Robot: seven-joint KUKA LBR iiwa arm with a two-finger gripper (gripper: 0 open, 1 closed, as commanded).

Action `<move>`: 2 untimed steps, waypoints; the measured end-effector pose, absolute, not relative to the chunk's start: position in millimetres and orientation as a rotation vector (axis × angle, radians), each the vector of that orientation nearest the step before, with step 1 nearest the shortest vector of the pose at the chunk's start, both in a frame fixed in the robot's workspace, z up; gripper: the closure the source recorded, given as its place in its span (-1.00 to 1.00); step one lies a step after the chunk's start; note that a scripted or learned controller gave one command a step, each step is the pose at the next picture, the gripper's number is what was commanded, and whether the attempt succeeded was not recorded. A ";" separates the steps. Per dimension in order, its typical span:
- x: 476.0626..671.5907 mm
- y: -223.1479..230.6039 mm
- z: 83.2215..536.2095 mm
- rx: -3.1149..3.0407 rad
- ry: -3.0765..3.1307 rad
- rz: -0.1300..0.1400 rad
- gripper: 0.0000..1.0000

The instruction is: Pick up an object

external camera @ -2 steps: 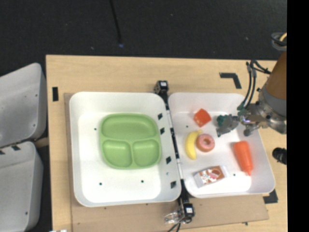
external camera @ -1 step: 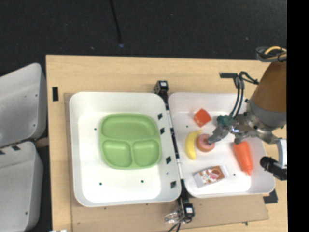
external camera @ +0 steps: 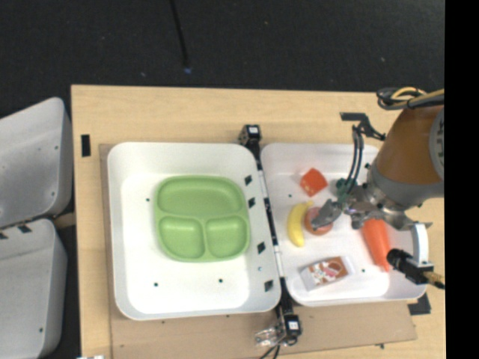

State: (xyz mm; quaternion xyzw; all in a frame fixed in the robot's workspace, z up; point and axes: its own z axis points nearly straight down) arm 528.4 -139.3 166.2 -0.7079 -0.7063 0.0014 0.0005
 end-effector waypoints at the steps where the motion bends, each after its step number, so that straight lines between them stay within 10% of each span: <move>1: 536.0 -142.0 120.7 -2.225 -2.217 0.004 -1.00; 2: 536.6 -142.5 133.2 -2.232 -2.213 -0.002 1.00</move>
